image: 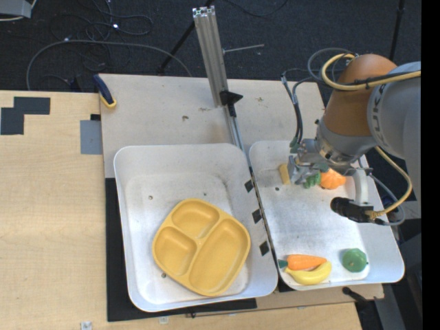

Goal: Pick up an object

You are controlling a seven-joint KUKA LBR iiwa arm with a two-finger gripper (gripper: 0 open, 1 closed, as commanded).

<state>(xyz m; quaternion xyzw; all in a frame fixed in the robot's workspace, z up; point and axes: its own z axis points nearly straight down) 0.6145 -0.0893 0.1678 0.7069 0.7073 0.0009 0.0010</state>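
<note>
In the left bin (130, 184) lies a yellow divided plate (201, 245). In the right bin (385, 267), at its far end, the gripper (302, 174) is down among the toys, just beside an orange toy with a green top (330, 179) and a small yellow piece (284, 173); whether it grips anything cannot be told. Near the front edge, a toy carrot (305, 261) rests against a toy banana (311, 274), with a green toy (355, 260) just to their right. No writing is legible.

You are looking down at a slant from one fixed camera above the bench (48, 184), standing well back. Both bins are lying in view, the left bin (130, 184) centred, the arm (371, 108) reaching in beyond it.
</note>
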